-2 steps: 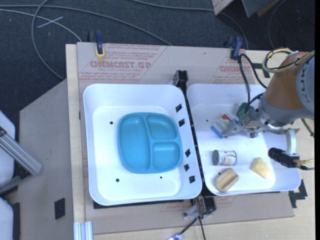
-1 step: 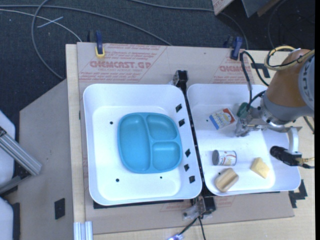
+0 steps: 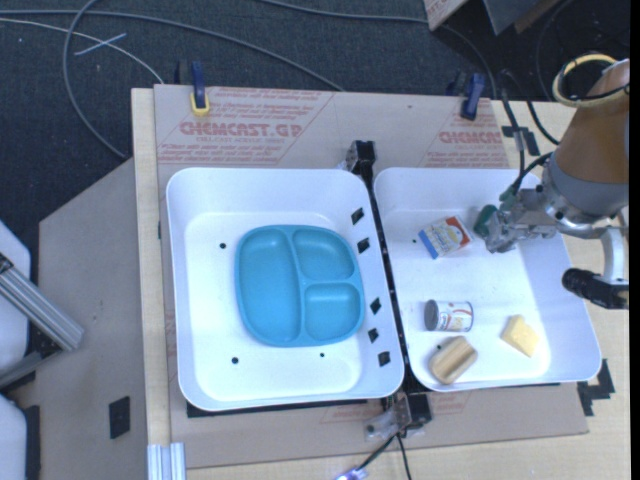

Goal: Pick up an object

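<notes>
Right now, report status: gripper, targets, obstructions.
Gripper low in right white bin, nothing seen held. Nearest: small blue, white and orange carton, just beside it. Small lying can, tan block, pale yellow wedge lie apart, unobstructed.

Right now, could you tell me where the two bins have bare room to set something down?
Left bin: a bare white margin rings the blue divided plate. Right bin: bare floor between the small carton and the can. Crowded near edge: can, tan block, yellow wedge. The gripper is beside the carton.
</notes>
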You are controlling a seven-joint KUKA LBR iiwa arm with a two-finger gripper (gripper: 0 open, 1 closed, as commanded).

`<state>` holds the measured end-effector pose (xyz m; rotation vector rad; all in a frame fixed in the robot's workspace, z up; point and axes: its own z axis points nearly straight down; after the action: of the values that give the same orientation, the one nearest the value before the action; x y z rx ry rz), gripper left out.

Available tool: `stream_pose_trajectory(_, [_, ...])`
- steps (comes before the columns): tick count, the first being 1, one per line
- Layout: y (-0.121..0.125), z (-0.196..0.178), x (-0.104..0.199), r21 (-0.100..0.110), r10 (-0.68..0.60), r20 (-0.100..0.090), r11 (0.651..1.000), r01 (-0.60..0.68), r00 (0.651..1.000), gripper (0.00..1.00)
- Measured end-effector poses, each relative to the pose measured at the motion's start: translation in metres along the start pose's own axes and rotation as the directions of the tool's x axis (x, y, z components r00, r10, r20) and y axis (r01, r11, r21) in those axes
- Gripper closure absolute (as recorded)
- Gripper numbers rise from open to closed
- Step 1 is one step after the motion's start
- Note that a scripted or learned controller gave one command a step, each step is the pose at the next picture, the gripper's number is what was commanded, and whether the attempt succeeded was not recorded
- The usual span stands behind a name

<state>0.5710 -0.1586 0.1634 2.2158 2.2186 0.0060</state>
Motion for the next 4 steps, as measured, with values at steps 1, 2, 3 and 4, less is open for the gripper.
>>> stream_pose_trajectory(1, [-0.001, -0.046, 0.005, 0.001, 0.0, 0.0, 1.0, 0.0, 1.0, 1.0])
stream_pose_trajectory(2, [0.0, -0.082, 0.005, 0.003, 0.0, -0.001, 1.0, 0.0, 1.0, 1.0])
stream_pose_trajectory(3, [-0.014, -0.069, 0.057, 0.01, -0.003, -0.004, 1.0, 0.003, 1.0, 1.0])
stream_pose_trajectory(4, [-0.03, -0.061, 0.107, 0.011, -0.004, -0.005, 1.0, 0.004, 1.0, 1.0])
